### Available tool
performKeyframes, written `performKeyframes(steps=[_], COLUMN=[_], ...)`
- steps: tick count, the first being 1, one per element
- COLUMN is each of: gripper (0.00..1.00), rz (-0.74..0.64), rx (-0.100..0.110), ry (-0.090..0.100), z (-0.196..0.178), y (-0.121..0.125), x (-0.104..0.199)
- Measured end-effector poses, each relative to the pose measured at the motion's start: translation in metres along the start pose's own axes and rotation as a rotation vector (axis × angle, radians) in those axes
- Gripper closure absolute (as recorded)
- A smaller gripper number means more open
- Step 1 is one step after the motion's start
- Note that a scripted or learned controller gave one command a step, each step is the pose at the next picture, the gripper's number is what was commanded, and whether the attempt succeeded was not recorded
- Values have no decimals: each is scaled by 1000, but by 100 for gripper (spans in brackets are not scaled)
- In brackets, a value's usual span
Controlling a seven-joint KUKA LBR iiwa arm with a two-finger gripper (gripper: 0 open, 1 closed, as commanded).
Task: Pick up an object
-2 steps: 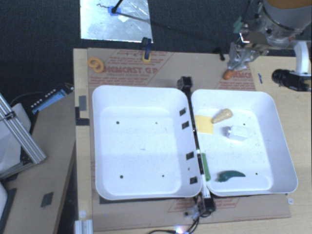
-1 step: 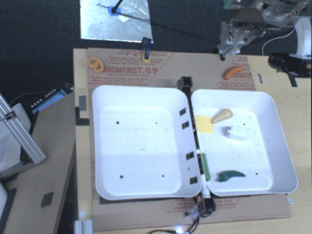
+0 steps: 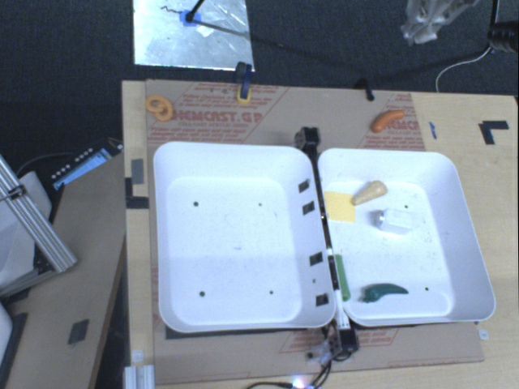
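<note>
Above the right bin (image 3: 466,217), the tool (image 3: 430,14) hovers, seemingly holding nothing; its opening is unclear.

- I watch through one fixed camera mounted above the bench, looking down at a slant.
- It sits far enough back that both shallow white plastic bins fit in frame: the left bin (image 3: 231,233) and the right bin (image 3: 405,237) side by side on the flat brown cardboard sheet (image 3: 268,112).
- The far edge of the bench lies toward the top of my frame, with dark carpet (image 3: 65,39) beyond.
- At the top right I see what looks like the pale, blurred two-finger gripper (image 3: 428,16), near the frame's edge.
</note>
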State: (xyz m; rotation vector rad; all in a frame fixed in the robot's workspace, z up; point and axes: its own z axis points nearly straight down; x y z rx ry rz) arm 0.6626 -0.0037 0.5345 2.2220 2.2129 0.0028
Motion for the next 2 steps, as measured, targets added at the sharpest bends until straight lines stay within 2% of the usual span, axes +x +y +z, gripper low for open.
performKeyframes(steps=[1, 2], gripper=[100, 100], rz=[-20, 3], rx=[4, 2], ry=[7, 0], z=[-2, 0], y=[-42, 7], x=[108, 13])
